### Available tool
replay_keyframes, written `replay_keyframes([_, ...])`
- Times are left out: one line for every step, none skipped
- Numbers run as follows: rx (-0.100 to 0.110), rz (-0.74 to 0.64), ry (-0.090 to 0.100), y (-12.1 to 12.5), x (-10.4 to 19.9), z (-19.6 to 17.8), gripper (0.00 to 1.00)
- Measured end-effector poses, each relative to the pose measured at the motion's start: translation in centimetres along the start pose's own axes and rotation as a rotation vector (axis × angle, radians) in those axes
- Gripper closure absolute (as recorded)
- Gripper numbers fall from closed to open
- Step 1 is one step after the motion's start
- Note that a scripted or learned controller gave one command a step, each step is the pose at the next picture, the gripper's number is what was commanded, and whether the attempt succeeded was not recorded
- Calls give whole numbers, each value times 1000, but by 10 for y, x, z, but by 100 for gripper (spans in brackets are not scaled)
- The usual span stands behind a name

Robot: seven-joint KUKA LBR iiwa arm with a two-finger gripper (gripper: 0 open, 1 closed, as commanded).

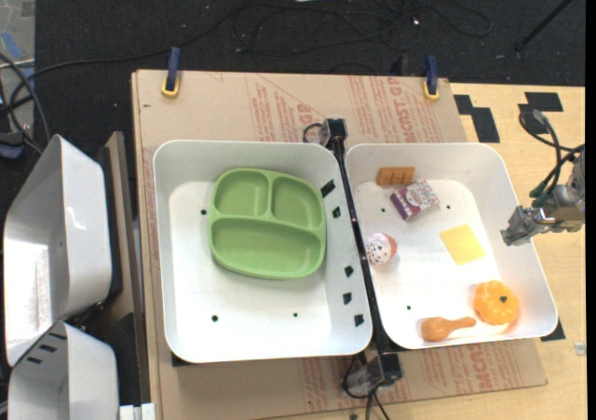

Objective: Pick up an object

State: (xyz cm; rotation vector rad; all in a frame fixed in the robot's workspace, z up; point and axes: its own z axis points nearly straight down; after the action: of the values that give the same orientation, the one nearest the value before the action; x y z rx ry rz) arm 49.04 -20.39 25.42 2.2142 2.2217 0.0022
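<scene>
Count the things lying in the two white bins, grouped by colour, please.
Green: 1, divided plate
Orange: 3, pumpkin, gourd-shaped toy, waffle-like block
Yellow: 1, flat square
Purple: 1, small carton
White-pink: 1, small round toy
Total: 7

arm [568, 199] cut by rt edge | claw [515, 230] fingers too small to tell

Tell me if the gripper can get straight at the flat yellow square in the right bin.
Probably yes: the gripper sits at the bin's right rim beside the flat yellow square, with bare bin floor between them.
</scene>
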Motion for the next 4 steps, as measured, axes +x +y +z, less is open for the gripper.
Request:
replay_keyframes([4,-5,4,16,54,14,100])
replay_keyframes([5,-5,4,20,103,18,100])
replay_keyframes([4,-5,4,25,152,17,100])
replay_keyframes([3,-5,4,40,202,8,100])
